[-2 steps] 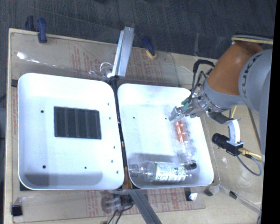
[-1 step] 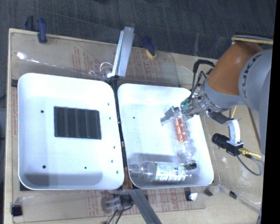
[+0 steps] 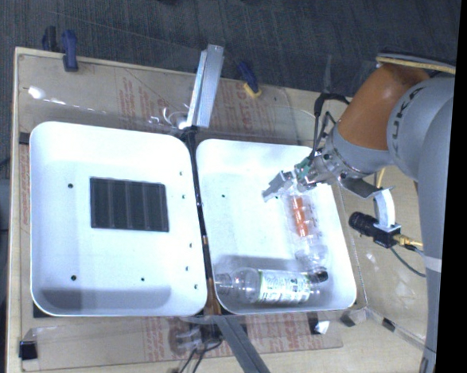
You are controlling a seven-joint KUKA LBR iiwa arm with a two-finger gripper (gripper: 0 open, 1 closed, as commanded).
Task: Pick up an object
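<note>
Bottle with orange label (image 3: 304, 223): clear plastic, lying lengthwise in the right bin, cap end nearer.
Bottle with green-white label (image 3: 268, 285): clear, lying crosswise along the right bin's near wall, dark cap pointing right.

Robotics lab test bench, viewed from above.

The setting is a laboratory work cell, not a home or shop. A grey industrial arm (image 3: 417, 123) with an orange band carries the gripper (image 3: 298, 178) over a plywood bench (image 3: 105, 77). Two shallow white bins (image 3: 40, 208) are fixed side by side, one under the gripper and one well to its left, with a metal bracket (image 3: 204, 88) standing at the seam between them. Blue clamps (image 3: 68, 49) grip the bench's far edge, up and left of the gripper. Cabling (image 3: 397, 237) runs just right of the gripper. Dark carpet (image 3: 95, 5) surrounds the bench.
</note>
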